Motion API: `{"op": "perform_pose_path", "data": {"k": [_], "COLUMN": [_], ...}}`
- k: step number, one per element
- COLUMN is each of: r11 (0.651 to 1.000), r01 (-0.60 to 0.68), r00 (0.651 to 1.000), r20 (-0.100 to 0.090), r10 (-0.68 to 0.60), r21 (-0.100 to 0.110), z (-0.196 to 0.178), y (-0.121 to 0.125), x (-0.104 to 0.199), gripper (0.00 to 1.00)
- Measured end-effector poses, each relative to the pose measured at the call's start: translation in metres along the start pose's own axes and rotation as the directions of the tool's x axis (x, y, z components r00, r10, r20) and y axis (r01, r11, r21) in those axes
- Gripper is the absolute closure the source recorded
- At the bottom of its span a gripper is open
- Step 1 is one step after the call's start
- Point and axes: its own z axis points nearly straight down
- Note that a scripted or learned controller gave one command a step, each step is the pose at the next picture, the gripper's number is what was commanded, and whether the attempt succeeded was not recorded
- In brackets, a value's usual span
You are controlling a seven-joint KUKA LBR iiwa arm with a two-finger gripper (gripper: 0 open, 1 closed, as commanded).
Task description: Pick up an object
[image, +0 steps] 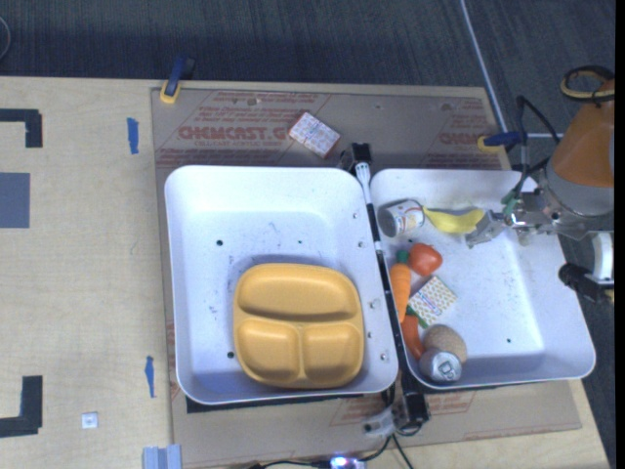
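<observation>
Wooden bench with two white bins, gripper hung low in the right bin, its grip impossible to tell, banana just left of it, touching or not unclear, red "CHEMCAST" on the board behind.

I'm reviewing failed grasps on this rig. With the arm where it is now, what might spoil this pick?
1. The gripper sits at the banana, which lies against the right bin's back wall, so the fingers may hit the wall.
2. The can lies right beside the banana and could be knocked.
3. The curved banana may slip away.
</observation>
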Motion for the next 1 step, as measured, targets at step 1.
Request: {"op": "perform_pose_path", "data": {"k": [1], "r11": [1.0], "r01": [-0.004], "r00": [1.0], "r20": [-0.006], "r10": [0.005], "r21": [0.019], "z": [0.0106], "y": [-0.0169], "x": [0.0165], "gripper": [0.0]}}
